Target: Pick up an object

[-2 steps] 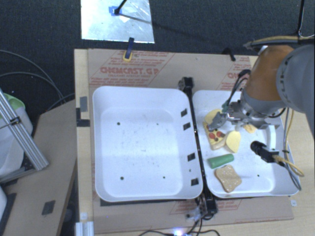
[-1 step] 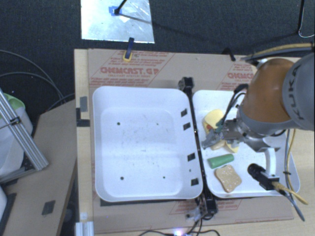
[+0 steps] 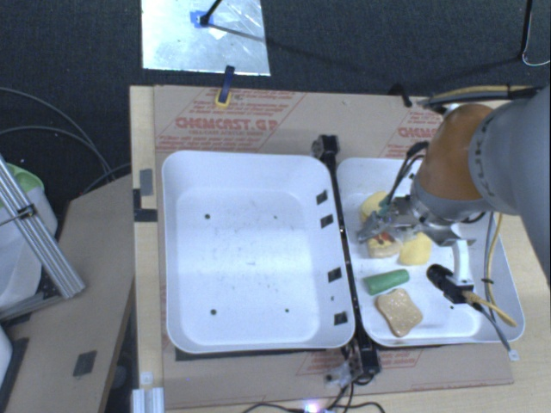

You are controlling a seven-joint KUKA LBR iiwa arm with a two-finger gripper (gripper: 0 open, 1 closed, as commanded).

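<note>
Over the right-hand shallow white plastic bin (image 3: 513,295) we see our metal end effector (image 3: 380,227), low among the objects, touching a round cream-and-brown piece (image 3: 384,247); whether it grips anything, we cannot tell. Beside that piece lie a yellow lump (image 3: 417,249) and another yellow piece (image 3: 374,204); nearer the bin's front edge, a green cylinder (image 3: 386,280) and a tan bread-like slice (image 3: 399,311).

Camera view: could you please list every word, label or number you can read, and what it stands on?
"CHEMCAST GP": red print on the brown sheet under the bins, behind the left bin.
A second red print on the same sheet behind the right bin is partly covered by the arm; unreadable.
</note>
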